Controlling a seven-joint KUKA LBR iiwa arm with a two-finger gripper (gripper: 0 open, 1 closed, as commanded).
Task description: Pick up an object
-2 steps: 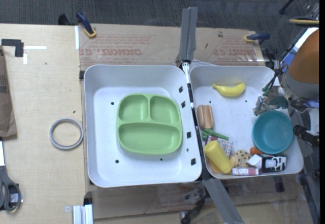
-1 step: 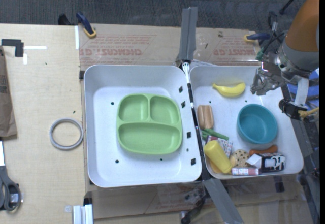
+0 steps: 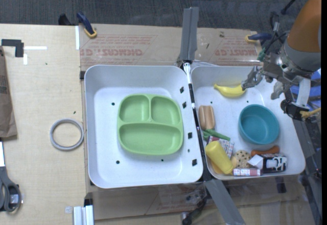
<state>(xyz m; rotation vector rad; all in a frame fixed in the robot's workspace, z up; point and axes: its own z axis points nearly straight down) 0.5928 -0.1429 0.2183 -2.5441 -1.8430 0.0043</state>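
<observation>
My gripper (image 3: 263, 84) hangs over the back right of the right bin (image 3: 294, 140), with its fingers spread open and nothing between them. One fingertip (image 3: 249, 82) is just right of a yellow banana (image 3: 229, 90) that lies on the bin floor. A teal bowl (image 3: 259, 124) sits below the gripper. Along the bin's left and front lie a hot dog bun (image 3: 206, 116), a green stick (image 3: 216, 134), a yellow bottle (image 3: 218, 156), a cookie (image 3: 241, 157), a carrot (image 3: 265, 151) and a black and white toy (image 3: 273, 163).
The left bin (image 3: 97, 117) holds a green divided plate (image 3: 150, 124). A roll of tape (image 3: 67, 133) lies on the bench to the left, with scissors (image 3: 9, 192) near the front left corner. A grey divider bar (image 3: 189, 35) stands between the bins at the back.
</observation>
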